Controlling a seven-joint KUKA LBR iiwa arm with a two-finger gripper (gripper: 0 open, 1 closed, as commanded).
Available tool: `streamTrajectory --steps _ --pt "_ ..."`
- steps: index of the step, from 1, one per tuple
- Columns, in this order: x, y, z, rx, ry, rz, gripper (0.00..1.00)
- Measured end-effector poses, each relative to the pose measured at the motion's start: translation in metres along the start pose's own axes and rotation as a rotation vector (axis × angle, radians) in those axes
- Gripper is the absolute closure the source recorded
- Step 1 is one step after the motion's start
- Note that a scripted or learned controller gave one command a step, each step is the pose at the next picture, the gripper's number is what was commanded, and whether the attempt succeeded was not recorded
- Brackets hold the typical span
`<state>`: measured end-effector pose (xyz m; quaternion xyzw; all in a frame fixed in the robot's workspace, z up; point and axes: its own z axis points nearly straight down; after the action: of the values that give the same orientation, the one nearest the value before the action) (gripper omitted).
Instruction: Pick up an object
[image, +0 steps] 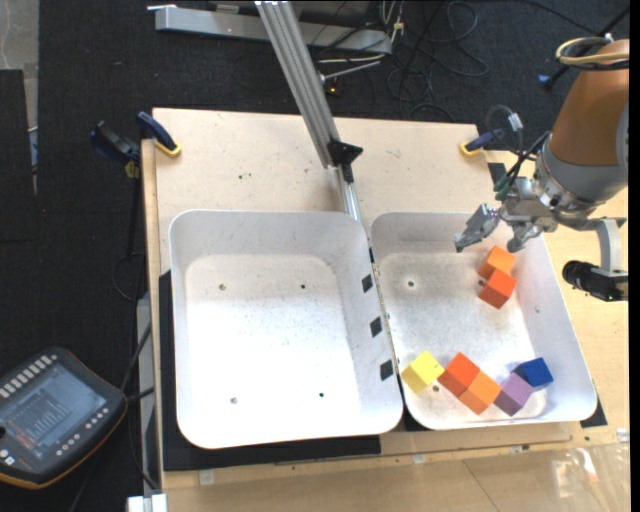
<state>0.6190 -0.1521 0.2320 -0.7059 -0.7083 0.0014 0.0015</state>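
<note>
The arm (590, 110) reaches in from the right, its orange band high near the bench's far right corner and the grey wrist (560, 195) below it, sloping down and leftward over the far right part of the right bin (400, 240). The gripper (497, 232) hangs above that bin's far wall, just inside it. Its two fingers (472, 235) point down and to the left, spread apart with a clear gap between them, and nothing sits in that gap. Cables loop off the wrist toward the bench corner.
</note>
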Motion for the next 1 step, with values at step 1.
streamTrajectory --steps 1 --pt "0.0000 0.0019 0.0643 0.002 0.001 0.003 0.00"
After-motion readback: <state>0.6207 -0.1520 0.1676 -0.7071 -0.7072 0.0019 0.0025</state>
